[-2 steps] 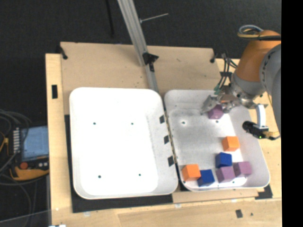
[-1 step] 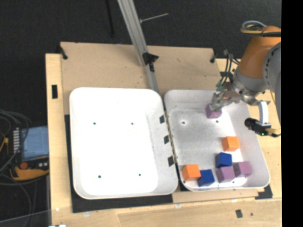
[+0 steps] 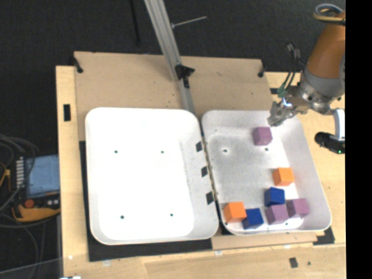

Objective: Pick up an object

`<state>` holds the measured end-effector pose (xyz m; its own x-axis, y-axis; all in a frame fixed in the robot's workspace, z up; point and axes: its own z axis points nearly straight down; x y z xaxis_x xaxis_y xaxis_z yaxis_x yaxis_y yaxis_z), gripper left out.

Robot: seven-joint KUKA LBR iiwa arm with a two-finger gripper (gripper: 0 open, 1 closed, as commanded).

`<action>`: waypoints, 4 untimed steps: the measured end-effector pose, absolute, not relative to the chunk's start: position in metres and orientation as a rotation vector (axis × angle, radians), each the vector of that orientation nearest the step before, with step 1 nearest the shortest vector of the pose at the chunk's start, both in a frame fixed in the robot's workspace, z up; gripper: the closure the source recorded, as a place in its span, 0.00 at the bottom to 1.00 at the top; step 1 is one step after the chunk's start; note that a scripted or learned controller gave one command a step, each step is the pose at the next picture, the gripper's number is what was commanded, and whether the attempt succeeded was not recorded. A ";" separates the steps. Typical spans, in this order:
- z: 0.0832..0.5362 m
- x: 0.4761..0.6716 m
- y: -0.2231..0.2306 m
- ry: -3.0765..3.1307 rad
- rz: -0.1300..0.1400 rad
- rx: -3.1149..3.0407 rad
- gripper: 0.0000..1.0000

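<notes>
7 matte cubes (image 3: 262,135) are seen in the smooth right bin (image 3: 232,127). The wooden bench (image 3: 133,80) is ringed by dark carpet. The end effector (image 3: 278,116) state cannot be told.

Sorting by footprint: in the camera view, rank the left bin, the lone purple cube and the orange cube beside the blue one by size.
1. Left bin, by far.
2-3. Lone purple cube and orange cube: alike, unranked.

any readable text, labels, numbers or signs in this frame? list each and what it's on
None can be read.
Blue-screened handheld unit at the bench's left edge: any screen content or markings are too small and blurred to read.
Cubes in the right bin, purple, orange, blue: plain faces, no markings visible.
Arm's orange band and pincer: no legible label.
</notes>
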<state>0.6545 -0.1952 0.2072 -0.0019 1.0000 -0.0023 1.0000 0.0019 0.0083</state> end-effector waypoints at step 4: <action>0.209 0.627 -0.042 2.230 0.001 2.215 1.00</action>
<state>0.6275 -0.0417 0.2091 -0.0071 1.0000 0.0014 1.0000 0.0071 -0.0007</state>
